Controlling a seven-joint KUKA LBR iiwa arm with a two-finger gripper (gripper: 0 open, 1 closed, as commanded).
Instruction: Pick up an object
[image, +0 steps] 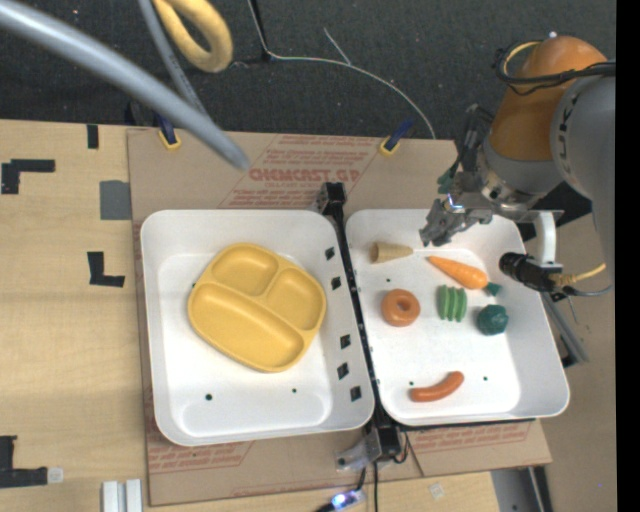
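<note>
From above, the gripper hangs over the right bin's far edge, its opening impossible to tell. Closest is the carrot; a descent here may miss it or clip the cone. Donut, sausage share that bin. The left bin holds a yellow tray.

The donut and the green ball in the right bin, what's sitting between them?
In the camera view, a green ribbed vegetable lies between the donut and the green ball, apart from both, on the right bin's white floor.
</note>
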